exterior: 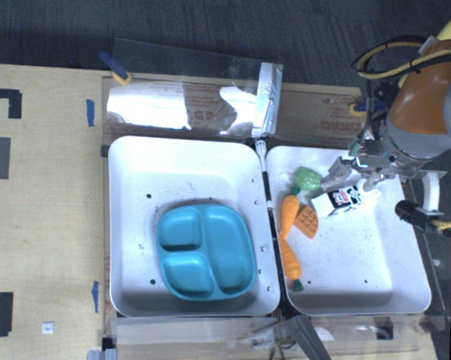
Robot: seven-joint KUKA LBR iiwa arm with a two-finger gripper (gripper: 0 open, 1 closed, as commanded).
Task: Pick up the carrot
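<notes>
Arm: seen entering from the upper right of the frame; a grey body with an orange band [421, 98] above the wrist, and yellow and black cables [391, 54] looped over its top.
Wrist: angled down and toward the left, over the upper part of the right bin [370, 290].
Gripper [343, 175]: metal, grey, set low over the upper middle of the right bin, just right of the green piece.
Fingers: state cannot be told; the tips are blurred against the white floor of the bin and nothing is seen between them.
Carrot [288, 262]: orange, smooth, tapered, with a small green end; laid along the left wall of the right bin, lower centre of the frame, apart from the gripper.
Second orange piece [289, 213]: rounded, smooth, just above the carrot; whether they touch cannot be told.
Waffle-textured piece [307, 222]: orange-brown with a grid pattern, beside the second orange piece on its right.
Green piece [308, 178]: pale green, rounded, at the upper left of the right bin.
Black-and-white block [342, 198]: small, boxy, below the gripper.
Left bin [136, 172]: white, shallow, rounded corners, lightly speckled.
Plate [205, 251]: blue plastic, three compartments, rounded outline, in the lower middle of the left bin.
Bench [37, 219]: light wood, with black corner marks and blue tape tabs.
</notes>
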